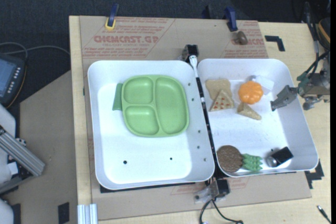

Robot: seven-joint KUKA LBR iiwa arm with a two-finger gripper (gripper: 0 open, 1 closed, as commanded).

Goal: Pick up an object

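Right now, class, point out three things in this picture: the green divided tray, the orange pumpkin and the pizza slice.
green divided tray (pixel 155 105): camera view, on the ridge where its three compartments meet.
orange pumpkin (pixel 250 92): camera view, on the middle of its round body.
pizza slice (pixel 222 102): camera view, on its topped face.

Bare floor in the right bin (pixel 294 128) between orange pumpkin (pixel 250 92) and black block (pixel 281 156).

I'm seen from one fixed camera above my bench, tilted down at a slant, far enough back to take in both bins whole: the left bin (pixel 100 128) and the right bin (pixel 294 128) side by side. My gripper (pixel 286 97) enters from the right edge. Dark floor lies beyond the far side.
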